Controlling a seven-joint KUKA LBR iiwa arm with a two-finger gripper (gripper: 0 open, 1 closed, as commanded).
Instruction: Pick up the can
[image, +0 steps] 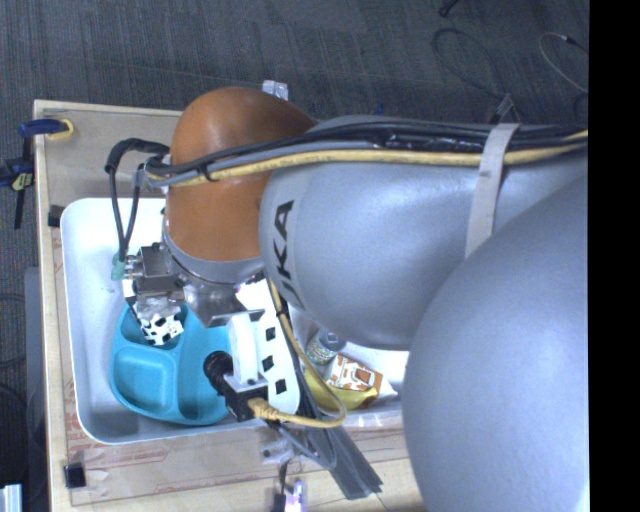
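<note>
Camera view: at the far left a blue clamp (40, 128) grips the corner of the bench (90, 125). Next comes the left bin (85, 300), its white wall showing along the left side. Inside it lies a blue tray (155, 385) with shallow compartments, and a small black-and-white spotted toy (160, 327) sits at the tray's upper edge. The arm (420, 270) covers most of the scene, its orange band (225, 180) above the left bin and its grey bulk running off to the right. The gripper (165, 295) hangs below the band, just above the spotted toy; whether it is spread or closed cannot be told, since the wrist body hides it. Right of the tray, under the arm, a yellow packet (350, 380) with an orange and white label lies beside a clear round lid-like object (322, 348). The can cannot be made out; the arm hides much of both bins.
</note>
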